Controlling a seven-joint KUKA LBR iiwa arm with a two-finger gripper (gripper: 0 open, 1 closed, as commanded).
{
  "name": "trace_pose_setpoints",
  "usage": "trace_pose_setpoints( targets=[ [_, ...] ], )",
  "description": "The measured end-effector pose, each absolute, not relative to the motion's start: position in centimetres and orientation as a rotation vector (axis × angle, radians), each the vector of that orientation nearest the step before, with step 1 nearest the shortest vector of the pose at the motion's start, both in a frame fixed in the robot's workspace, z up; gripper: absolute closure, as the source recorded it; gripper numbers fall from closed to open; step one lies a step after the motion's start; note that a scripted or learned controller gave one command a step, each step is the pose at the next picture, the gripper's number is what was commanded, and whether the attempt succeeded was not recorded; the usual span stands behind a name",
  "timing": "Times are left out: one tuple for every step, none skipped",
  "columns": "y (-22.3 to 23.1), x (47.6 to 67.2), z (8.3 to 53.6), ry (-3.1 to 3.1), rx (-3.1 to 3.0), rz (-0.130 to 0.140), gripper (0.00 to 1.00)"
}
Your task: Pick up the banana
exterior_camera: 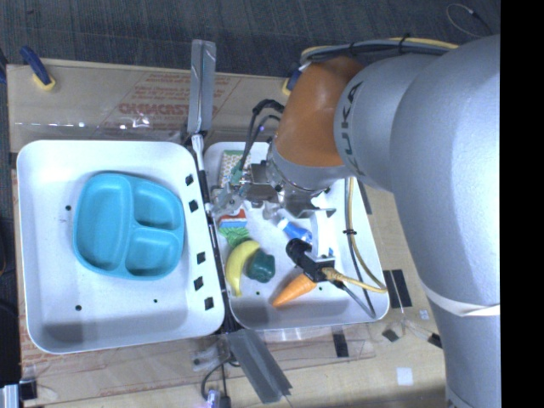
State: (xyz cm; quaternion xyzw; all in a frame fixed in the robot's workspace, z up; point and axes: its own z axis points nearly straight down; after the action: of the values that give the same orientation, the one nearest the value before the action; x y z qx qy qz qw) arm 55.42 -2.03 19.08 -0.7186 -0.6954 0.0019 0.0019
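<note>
arm: the grey arm with the orange band (319, 117) reaches in from the right and hangs over the right shallow white plastic bin (361, 300), covering much of its upper half

pincer: the pincer (246, 189) sits low over the upper left part of the right bin, near the wall that the two bins share; whether it is released or clenched cannot be told from here; nothing shows between its tips

banana: the curved yellow banana (239, 263) lies on the floor of the right bin, in its lower left part, just beside the shared wall; it runs roughly up and down the view and lies below the pincer, apart from it

neighbours: a small dark green lumpy object (261, 267) is touching or just beside the banana's right side; an orange cone-shaped carrot (293, 290) lies lower right of that, tip pointing lower left; small blue and red-and-white items lie above the banana, partly hidden by the arm

left bin: the left shallow white plastic bin (42, 313) holds a light blue plastic divided plate (127, 223) with three compartments, near its middle

desk: the brown cardboard-covered desk (102, 87) carries both bins side by side
</note>
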Motion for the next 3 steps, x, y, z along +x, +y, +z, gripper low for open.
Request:
trace_pose_setpoints(
  targets=[
    [3.6, 48.4, 19.0, -1.955, -2.454, 0.007, 0.00],
    [6.8, 50.1, 15.2, -2.286, -2.206, -0.037, 0.00],
    [6.6, 50.1, 16.1, -2.289, -2.207, -0.029, 1.00]
  ],
)
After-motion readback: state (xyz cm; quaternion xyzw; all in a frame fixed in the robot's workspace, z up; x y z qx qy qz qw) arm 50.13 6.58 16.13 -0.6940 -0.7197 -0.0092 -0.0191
